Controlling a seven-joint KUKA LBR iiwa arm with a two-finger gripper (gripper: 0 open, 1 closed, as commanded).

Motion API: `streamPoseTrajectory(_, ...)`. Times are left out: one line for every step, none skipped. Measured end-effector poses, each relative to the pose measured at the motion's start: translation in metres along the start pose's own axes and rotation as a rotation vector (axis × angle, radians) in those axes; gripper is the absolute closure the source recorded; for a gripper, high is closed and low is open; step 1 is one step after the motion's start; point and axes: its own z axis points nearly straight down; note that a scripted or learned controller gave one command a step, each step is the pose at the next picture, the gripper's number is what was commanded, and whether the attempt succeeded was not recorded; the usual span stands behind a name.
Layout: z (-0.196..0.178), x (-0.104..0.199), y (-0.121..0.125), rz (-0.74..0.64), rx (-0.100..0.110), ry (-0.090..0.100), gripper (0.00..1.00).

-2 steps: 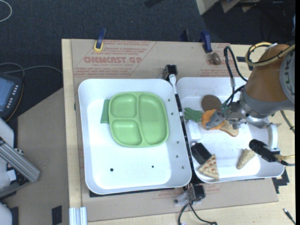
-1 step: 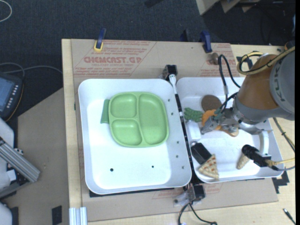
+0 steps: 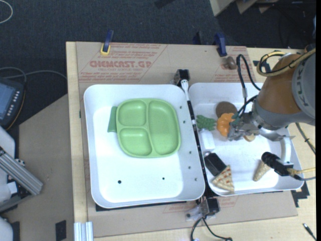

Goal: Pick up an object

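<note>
Your arm (image 3: 293, 92), at the right of the frame, is grey with an orange band, black cables looping over it.

Glossy white plastic bins (image 3: 150, 192) sit on a matt cardboard-like sheet (image 3: 125, 59); the green divided plate (image 3: 148, 127) looks smooth plastic.

dark carpet floor (image 3: 60, 14), wooden bench (image 3: 150, 56)

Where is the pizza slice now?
In the camera view, the pizza slice lies at the near left corner of the right bin, just below a black block and left of the ice cream cone.
</note>
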Motion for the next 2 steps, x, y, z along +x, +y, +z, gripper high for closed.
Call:
streamPoseTrajectory(-0.055, 0.009, 0.007, -0.004, 0.003, 0.003, 1.00)
streamPoseTrajectory(-0.111, 0.002, 0.001, -0.002, 0.002, 0.002, 1.00)
